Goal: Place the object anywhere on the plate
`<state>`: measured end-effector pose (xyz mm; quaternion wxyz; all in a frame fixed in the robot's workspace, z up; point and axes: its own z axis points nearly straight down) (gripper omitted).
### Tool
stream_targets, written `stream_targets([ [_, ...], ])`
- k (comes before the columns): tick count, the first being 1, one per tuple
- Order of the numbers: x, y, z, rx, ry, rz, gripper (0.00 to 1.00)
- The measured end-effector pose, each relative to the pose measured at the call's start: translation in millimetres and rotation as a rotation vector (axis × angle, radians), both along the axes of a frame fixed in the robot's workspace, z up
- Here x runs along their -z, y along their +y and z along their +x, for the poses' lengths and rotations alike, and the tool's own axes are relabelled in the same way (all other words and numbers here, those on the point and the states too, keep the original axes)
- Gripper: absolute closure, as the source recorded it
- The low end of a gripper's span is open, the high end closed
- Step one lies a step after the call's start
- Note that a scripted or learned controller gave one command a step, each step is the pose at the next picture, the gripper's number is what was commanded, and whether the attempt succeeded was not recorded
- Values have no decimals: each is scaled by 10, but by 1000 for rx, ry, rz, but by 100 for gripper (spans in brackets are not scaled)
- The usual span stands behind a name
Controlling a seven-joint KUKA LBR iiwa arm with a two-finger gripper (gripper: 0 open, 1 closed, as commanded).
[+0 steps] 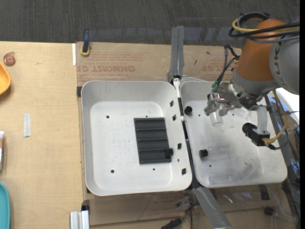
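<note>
The small black block (203, 153) looks light, stiff and best pinched across its sides. Whether the gripper (217, 114) above is open cannot be told.

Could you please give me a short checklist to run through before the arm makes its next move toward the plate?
1. Object between the fingers of the end effector: cannot tell; something pale and clear hangs below it, but no grip shows.
2. End effector position: not ok; it is over the right bin, not over the left one.
3. Target located: cannot tell; the black ridged block in the left bin is the nearest match to a plate.
4. Target surface free: ok; the top of the ridged block is bare, with a small black part at its lower right corner.
5. Path leftward: not ok; the raised divider between the bins must be cleared.
</note>
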<state>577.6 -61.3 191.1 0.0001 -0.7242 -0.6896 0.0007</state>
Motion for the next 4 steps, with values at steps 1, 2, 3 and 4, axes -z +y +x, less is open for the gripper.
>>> stream_targets([
  [1, 10, 719, 319, -18, 2, -1, 100],
  [2, -184, 1794, 319, 121, 3, -2, 100],
  [3, -799, 2464, -68, 210, 2, -3, 100],
  [4, -433, 2639, 715, 456, 2, -4, 100],
])
